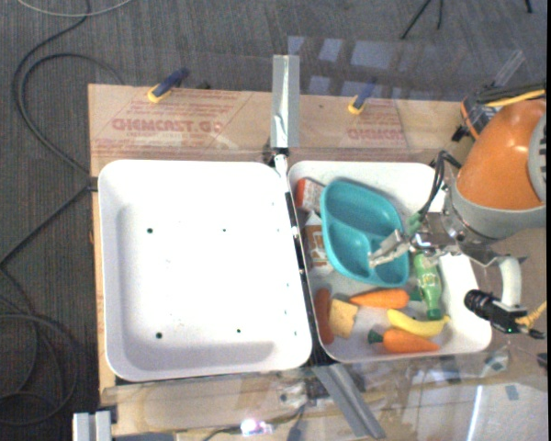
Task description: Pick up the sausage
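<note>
While the gripper (392, 249) is hovering over the teal bowl (360, 228) (fingers seemingly parted, holding nothing), the sausage (323, 314) is waiting nearby, calling for repositioning.

We look down at a slant from one fixed camera above the bench (193, 118), far enough to take in both white bins (202, 177) and surrounding carpet (37, 246).

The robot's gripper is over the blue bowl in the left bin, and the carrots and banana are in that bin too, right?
Not quite. The camera view shows the gripper over the blue bowl in the right bin, not the left one. The carrots and banana do lie in that same bin.
</note>
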You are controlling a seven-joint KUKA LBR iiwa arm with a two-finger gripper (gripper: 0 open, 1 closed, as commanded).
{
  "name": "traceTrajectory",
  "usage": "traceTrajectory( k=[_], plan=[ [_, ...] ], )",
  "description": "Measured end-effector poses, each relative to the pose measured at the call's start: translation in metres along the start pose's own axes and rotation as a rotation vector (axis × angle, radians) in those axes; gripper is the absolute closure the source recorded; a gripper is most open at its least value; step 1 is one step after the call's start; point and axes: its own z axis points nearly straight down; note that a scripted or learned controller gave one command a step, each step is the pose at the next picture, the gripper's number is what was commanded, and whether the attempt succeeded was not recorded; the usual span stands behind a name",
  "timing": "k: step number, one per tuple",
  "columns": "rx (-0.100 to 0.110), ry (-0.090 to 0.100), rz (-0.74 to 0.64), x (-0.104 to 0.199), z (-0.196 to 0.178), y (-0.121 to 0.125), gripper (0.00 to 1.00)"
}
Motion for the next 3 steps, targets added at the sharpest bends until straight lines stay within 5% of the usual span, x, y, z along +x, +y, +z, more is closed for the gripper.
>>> traceTrajectory(
  k=[1,2,3],
  plan=[
    [-0.001,0.000,-0.058,-0.010,-0.011,0.074,0.00],
    [0.000,-0.001,-0.008,0.006,0.071,-0.002,0.00],
    [-0.001,-0.003,0.162,-0.070,-0.010,0.031,0.00]
  ],
)
